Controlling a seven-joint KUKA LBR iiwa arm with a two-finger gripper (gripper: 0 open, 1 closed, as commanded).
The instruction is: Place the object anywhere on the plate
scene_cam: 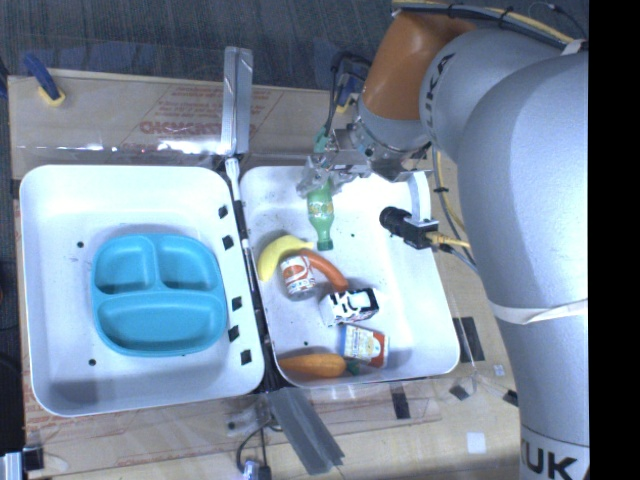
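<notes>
because the grey arm (500, 168) crowds in from the right, the gripper (322, 173) at the far edge of the right bin (425, 298) is hard to read: its tips sit just over the cap of a green bottle (320, 218), but whether they clasp the bottle, or are apart at all, cannot be told. the bottle stands roughly upright near the bin's far edge, towards its left wall.

more lies nearer the middle of the right bin. a yellow banana (275, 253) curves beside the left wall, a small can (299, 275) touches it, and an orange-red sausage-like thing (328, 267) runs just behind the can (partly covered by it). a black and white packet (352, 305) lies right of the can, its print too blurred to make out. a small pouch with red and green print (362, 345) sits by the near edge, and an orange carrot-like piece (312, 365) lies along that near edge, at the left corner.

the left bin (50, 268) holds a blue plate (157, 293) with three compartments, lying flat near its middle.
</notes>
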